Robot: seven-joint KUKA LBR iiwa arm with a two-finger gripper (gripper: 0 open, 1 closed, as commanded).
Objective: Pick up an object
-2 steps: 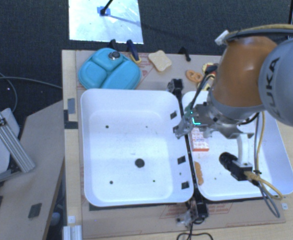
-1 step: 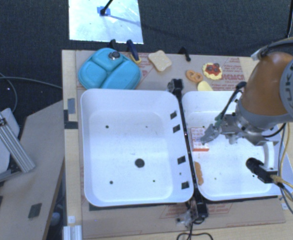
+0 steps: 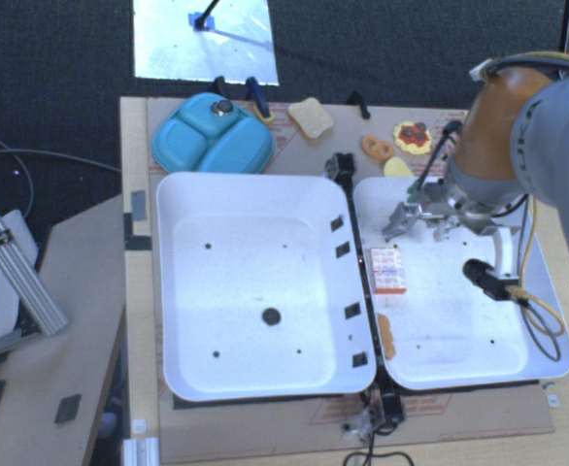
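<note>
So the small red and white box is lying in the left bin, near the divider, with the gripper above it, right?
Not quite. The camera view shows the box in the right bin, not the left one. The rest holds: it lies near the divider, and the gripper is just above it in the picture.

I find the left bin (image 3: 255, 289) open across nearly its whole floor; only a small dark disc (image 3: 271, 316) sits near the middle. The right bin (image 3: 459, 357) is tighter: my arm (image 3: 518, 134) overhangs its upper half, with the gripper (image 3: 401, 221) low near the divider. A box (image 3: 387, 270) lies just below the gripper by the left wall, a cookie (image 3: 385, 336) further down the same wall. The lower right floor is free. A cable (image 3: 537, 309) loops along the right rim.
</note>
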